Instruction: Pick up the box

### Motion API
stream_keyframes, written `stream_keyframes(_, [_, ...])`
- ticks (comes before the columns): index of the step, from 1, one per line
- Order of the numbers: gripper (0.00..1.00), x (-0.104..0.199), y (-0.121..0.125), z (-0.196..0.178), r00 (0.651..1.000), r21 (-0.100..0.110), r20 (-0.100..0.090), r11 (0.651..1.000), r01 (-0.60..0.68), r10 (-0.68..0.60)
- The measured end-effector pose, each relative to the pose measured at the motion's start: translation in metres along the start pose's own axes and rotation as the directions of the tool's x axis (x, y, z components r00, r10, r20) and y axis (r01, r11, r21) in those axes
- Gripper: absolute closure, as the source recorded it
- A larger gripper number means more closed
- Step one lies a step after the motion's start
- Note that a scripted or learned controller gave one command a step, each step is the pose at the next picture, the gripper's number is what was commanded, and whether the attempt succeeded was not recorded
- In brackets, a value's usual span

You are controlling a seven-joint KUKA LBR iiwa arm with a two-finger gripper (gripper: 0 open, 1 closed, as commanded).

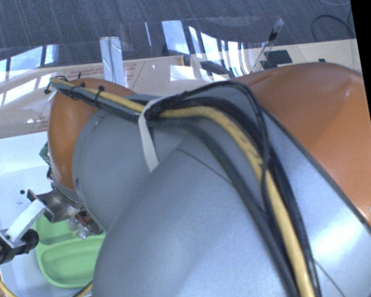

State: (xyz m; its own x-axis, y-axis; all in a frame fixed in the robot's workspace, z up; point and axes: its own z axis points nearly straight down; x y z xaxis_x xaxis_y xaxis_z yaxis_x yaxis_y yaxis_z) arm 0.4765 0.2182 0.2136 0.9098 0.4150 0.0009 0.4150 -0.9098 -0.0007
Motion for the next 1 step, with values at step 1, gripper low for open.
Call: stream_keyframes(1, [1.00,0.0011,-0.0005,-0.0097,1.000,-0.003,-0.002,1.000,0.007,-0.007])
